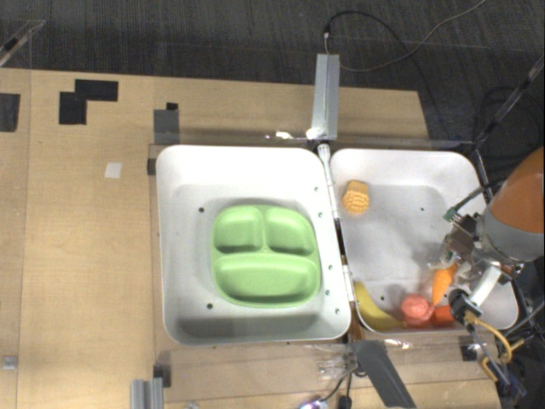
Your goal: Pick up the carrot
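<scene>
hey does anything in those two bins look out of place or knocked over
Nothing spilled or damaged. The green tray sits flat in the left bin. The carrot, banana and pink fruit crowd the right bin's near corner; the corn lies apart.

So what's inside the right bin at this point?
The right bin holds a corn cob, a banana, a pink-red fruit and the carrot. The gripper covers the bin's far right side, hiding whatever lies beneath.

Even, soft light (slightly blurry)
</scene>
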{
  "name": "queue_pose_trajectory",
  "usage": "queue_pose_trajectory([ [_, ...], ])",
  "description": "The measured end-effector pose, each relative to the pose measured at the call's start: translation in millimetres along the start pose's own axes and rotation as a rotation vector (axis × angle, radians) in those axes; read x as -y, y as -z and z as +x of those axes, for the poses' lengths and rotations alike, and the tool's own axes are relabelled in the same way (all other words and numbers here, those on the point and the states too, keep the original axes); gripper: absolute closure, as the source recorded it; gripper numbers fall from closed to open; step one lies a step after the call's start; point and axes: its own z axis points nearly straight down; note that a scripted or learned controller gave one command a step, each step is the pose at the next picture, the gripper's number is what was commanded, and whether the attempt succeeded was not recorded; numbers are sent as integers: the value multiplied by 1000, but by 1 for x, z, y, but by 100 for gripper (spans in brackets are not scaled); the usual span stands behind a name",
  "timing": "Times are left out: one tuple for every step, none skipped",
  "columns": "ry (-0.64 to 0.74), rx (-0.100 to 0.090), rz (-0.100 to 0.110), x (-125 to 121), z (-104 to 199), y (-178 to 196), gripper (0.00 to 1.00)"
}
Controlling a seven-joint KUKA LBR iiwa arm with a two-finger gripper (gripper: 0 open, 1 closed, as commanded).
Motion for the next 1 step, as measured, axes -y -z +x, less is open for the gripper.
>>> queue_pose_trajectory([
  [88,26,-24,24,48,119,100],
])
